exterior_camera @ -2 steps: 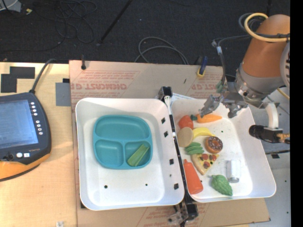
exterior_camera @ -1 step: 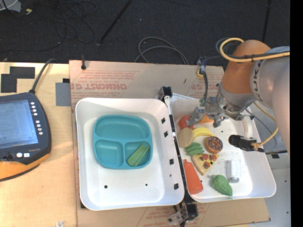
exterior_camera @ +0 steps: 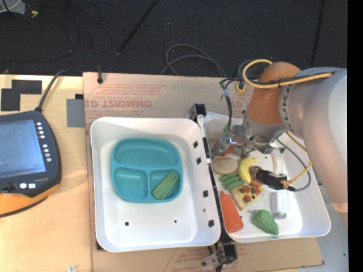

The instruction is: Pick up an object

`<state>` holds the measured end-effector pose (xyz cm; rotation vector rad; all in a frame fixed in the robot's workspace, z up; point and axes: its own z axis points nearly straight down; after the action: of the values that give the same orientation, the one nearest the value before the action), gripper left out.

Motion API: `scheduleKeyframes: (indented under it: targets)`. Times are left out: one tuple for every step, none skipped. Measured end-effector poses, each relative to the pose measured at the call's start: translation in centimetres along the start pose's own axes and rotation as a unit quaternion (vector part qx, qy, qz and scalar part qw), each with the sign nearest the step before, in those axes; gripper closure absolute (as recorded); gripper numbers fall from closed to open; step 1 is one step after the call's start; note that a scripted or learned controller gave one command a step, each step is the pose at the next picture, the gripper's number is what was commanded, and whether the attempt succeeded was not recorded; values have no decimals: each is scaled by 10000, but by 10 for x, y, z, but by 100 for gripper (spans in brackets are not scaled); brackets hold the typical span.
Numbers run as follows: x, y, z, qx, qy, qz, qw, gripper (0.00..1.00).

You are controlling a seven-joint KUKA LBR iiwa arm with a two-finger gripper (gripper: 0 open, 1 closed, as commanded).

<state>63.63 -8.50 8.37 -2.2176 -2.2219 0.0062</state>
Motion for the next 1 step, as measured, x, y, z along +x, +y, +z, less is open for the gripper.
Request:
scheduleKeyframes:
  targets:
    - [-29, 8, 0, 3, 6, 7, 10000, 0]
